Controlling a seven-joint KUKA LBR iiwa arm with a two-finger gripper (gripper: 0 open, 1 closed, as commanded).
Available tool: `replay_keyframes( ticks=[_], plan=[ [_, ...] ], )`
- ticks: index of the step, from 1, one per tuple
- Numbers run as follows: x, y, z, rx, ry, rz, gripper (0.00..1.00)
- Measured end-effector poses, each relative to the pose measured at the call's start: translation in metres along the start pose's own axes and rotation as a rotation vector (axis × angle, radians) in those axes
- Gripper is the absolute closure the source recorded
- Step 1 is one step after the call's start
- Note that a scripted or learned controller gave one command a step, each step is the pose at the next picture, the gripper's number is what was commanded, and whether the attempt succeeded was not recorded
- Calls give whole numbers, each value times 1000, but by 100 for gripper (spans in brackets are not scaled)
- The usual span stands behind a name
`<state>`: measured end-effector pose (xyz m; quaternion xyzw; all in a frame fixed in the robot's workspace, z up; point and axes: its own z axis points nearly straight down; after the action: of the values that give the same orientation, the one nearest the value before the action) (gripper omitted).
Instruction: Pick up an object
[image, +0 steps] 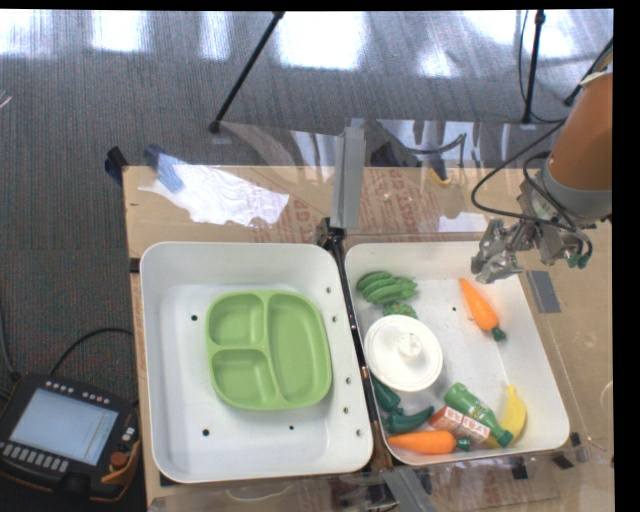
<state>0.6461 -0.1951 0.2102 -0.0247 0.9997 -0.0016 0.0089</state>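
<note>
Currently the gripper (497, 257) is hovering empty, fingers apart, over the right bin's (553, 385) far corner, just beside the carrot (479, 305); lowering straight down and straddling the carrot across its narrow width looks like the surest grasp.

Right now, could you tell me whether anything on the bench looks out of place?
A crumpled clear plastic sheet lies loose on the brown bench top behind the left white bin, outside both bins.
</note>
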Motion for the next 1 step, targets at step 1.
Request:
replay_keyframes(
  ticks=[1],
  plan=[
    [34,-6,111,-10,19,-295,100]
  ],
)
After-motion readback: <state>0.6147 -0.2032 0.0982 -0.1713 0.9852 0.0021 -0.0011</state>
